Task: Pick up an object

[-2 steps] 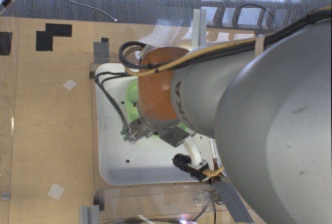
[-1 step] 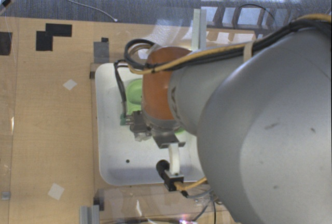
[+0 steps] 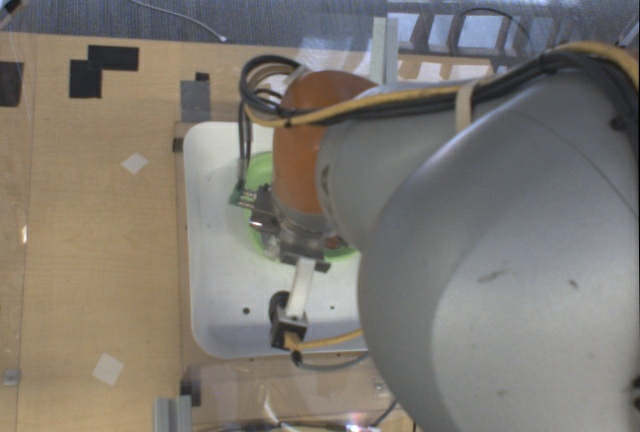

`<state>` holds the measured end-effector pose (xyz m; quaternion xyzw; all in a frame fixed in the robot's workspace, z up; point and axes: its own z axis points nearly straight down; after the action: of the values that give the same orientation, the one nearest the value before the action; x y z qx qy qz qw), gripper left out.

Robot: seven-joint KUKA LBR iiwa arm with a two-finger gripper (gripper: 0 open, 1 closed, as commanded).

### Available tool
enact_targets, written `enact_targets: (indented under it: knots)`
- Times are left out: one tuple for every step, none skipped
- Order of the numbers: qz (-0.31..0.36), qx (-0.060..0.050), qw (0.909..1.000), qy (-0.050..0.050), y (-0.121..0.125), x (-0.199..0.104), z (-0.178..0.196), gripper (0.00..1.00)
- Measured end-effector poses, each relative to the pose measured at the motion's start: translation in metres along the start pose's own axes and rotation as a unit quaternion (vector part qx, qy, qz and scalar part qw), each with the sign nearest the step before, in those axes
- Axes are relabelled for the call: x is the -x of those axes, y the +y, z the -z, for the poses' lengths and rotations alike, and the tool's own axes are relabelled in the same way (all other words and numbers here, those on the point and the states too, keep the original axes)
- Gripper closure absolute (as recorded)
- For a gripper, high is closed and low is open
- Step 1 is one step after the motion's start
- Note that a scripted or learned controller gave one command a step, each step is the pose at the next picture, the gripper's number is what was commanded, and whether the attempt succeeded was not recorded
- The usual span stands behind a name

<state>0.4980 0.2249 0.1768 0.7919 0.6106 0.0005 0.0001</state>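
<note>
Green object (image 3: pixel 262 172), pale and apparently round, perhaps a disc or shallow dish, though too little of it shows to be sure. It lies flat on the floor of the white bin (image 3: pixel 215 270), toward the bin's far side. Three parts of its edge are exposed: an arc at the upper left, another at the lower left, and a sliver at the lower right. Together they trace a circle whose middle lies under the wrist.

The orange band (image 3: pixel 300 155) of the arm (image 3: pixel 500 260) stands almost directly above that middle, so the tool axis points down onto the object. The jaws sit beneath the wrist and are covered by it — whether they are open, closed or gripping the object cannot be told.

Relation governing the coming move: the object lies straight below the jaws rather than off to any side, so the approach is judged to be vertical, with little or no sideways correction. A round outline offers no long axis to align with, so the closing direction would matter less than catching an edge.

The bin rests on the tan table (image 3: pixel 90 220) — the arm enters from the right.
</note>
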Motion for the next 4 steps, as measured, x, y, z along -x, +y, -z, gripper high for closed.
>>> enact_targets:
  knots:
    - [-0.136, -0.001, 0.9908, -0.001, -0.014, -0.007, -0.016, 1.00]
    - [-0.311, 0.000, 0.9503, 0.000, 0.002, -0.011, 0.005, 1.00]
    - [-0.453, -0.001, 0.8915, 0.001, -0.002, -0.010, 0.013, 1.00]
    - [-0.527, -0.001, 0.8498, 0.000, -0.013, -0.007, -0.013, 1.00]
